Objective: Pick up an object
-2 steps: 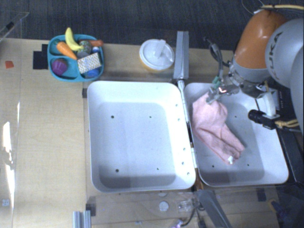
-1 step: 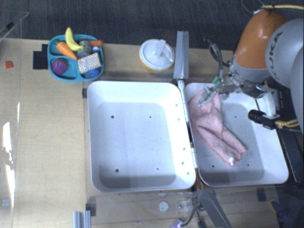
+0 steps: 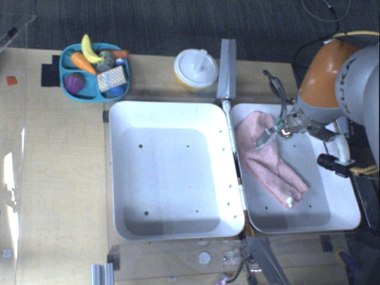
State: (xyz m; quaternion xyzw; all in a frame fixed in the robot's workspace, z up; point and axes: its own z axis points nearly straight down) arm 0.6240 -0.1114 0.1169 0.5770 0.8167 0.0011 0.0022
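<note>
I see 2 white bins side by side on the bench. The left bin (image 3: 169,171) has nothing for me to pick. The right bin (image 3: 332,209) holds 1 thing, a pink cloth (image 3: 267,159). It lies crumpled along the left part of that bin, close to the wall between the 2 bins. Its far end is bunched up and wide. Its near end is a thinner strip that points toward the near right corner of the bin.

My arm (image 3: 332,82) comes in from the right. The gripper (image 3: 268,136) sits low over the far part of the cloth. The tips look like they are at the cloth or just touching it. I cannot tell if the fingers are wide or narrow, because they are small and blurry from up here. I also cannot see any cloth pinched between them.

So I think the job is about half done. The reaching part looks finished, since the gripper is right at the cloth. The cloth is not lifted yet. All of it looks flat on the bin floor. What is left is to close on a fold, get a good hold, and lift it up out of the bin.

Far on the bench, past the bins, I see a blue tray (image 3: 89,94) with toy food, like a banana (image 3: 90,51) and a carrot (image 3: 83,63). Next to it, more to the right, is a white cup with a lid (image 3: 196,69). These are well apart from the gripper.
</note>
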